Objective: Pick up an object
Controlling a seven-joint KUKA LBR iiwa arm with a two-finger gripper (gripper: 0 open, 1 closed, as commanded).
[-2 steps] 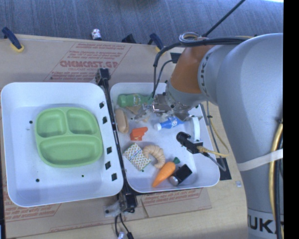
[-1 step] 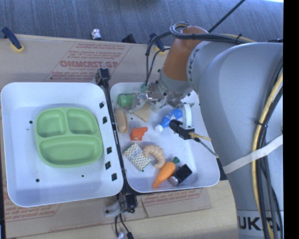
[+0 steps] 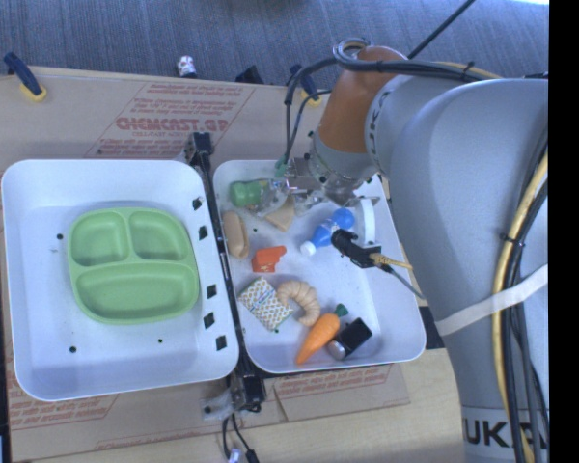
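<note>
Arm bent low over right bin [image 3: 405, 331], gripper [image 3: 291, 189] by green toy [image 3: 248, 193] (far corner)

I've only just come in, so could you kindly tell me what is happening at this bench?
A grey robot arm reaches in from the right, its hand low over the far end of the right bin, beside a green toy. Nothing can be seen held. That bin also holds a blue bottle, a carrot, an orange piece and other small toys. The left bin holds a green divided plate.
</note>
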